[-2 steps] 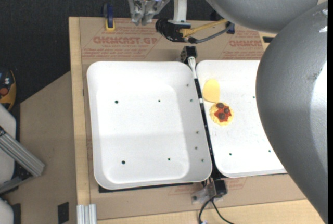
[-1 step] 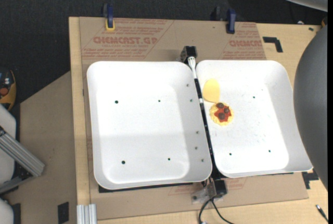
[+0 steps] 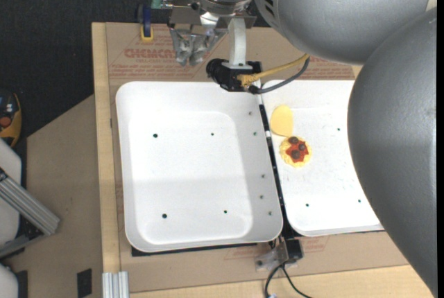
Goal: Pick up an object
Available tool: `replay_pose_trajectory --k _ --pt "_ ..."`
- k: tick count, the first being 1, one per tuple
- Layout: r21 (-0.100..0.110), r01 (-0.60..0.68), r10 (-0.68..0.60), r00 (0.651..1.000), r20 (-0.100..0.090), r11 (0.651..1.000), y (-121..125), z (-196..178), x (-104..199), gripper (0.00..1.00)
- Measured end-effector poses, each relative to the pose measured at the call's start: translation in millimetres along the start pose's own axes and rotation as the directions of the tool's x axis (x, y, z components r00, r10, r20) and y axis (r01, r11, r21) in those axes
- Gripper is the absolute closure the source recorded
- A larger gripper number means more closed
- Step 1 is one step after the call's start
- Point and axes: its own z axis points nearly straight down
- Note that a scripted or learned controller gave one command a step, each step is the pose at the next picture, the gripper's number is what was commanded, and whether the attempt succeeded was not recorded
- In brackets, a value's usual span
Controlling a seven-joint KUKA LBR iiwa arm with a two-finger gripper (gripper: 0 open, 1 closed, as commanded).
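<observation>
My gripper point(image 3: 192, 53) hangs high above the back edge of the left bin point(image 3: 139, 151), its metal fingers close together with nothing between them. In the right bin point(image 3: 326, 213), near its left wall, lie a pale yellow round piece point(image 3: 282, 120) and, just in front of it, a small yellow disc topped with red and dark bits point(image 3: 295, 151). Both lie well to the right of and in front of the gripper. The grey arm covers the right part of the right bin.
The two white bins sit side by side on a cardboard-covered bench point(image 3: 111, 54). A small blue and yellow clip point(image 3: 146, 23) stands at the bench's back left edge. A connector with cable point(image 3: 281, 255) lies in front of the bins.
</observation>
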Motion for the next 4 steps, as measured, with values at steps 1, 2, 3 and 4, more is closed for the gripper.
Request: replay_pose_trajectory --k 1,2,3,4 --pt "-0.033 0.003 -0.003 1.0 -0.009 0.999 18 -122 0 1.0" --pt "-0.002 0.0 0.0 1.0 0.0 1.0 10 31 0 1.0" --pt "-0.031 0.003 -0.003 1.0 -0.009 1.0 30 -85 1 1.0" --pt "-0.005 0.001 -0.001 1.0 -0.001 1.0 29 52 1 1.0"
